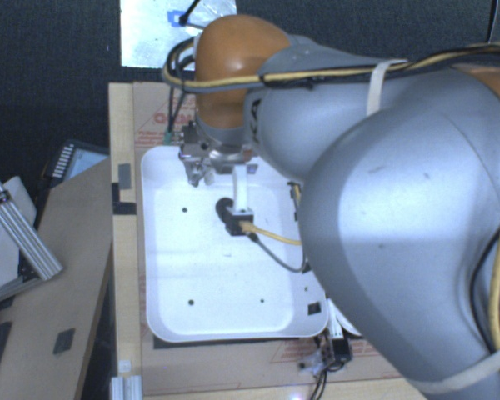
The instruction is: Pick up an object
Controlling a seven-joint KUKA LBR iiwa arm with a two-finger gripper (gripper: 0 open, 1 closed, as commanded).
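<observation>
Well, nothing looks grabbed yet: the grey metal gripper (202,172) hangs at eleven o'clock over the shallow white bin (177,322); open or closed, I cannot tell.

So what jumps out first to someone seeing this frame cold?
The grey arm swallows the right half of the view, its orange band bulging at top centre. Below that band the tool hangs over the far end of the white bin, whose floor carries a few dark specks.
</observation>
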